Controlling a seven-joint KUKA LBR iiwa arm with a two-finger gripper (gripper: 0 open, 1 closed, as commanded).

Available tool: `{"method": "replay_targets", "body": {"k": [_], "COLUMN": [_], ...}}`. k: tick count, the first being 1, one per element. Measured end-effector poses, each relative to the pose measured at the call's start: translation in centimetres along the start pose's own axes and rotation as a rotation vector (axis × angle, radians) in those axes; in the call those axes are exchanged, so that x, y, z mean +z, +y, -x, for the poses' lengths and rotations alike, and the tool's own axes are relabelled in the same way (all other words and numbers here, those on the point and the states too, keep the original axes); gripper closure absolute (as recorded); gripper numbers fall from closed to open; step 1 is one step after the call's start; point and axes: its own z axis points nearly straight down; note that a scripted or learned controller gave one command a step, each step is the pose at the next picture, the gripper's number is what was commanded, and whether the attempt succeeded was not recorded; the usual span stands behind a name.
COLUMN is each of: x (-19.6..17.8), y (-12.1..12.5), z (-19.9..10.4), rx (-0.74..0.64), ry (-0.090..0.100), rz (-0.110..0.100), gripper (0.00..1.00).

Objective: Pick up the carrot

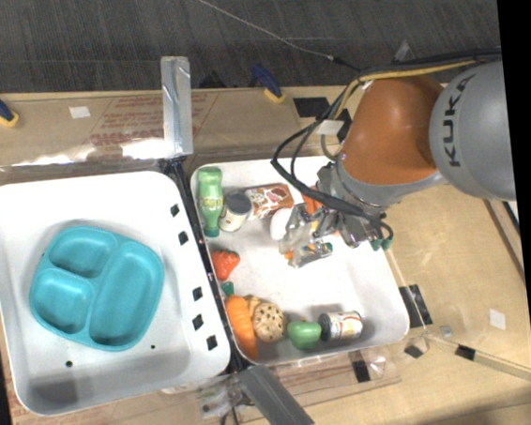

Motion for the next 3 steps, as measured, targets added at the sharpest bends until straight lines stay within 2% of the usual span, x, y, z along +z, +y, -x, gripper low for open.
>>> {"method": "replay_targets", "body": {"k": [1, 2, 3], "x": [-10.0, -8.3, -7.9], "y": [-2.1, -6.0, -7.4], "z": [4.4, 8.5, 9.2], "rx": [0.031, -0.131, -0.318], "ry": [-0.004, 0.003, 0.000], "rz": [-0.003, 0.001, 0.000], "gripper": [1.00, 1.00, 1.00]}}
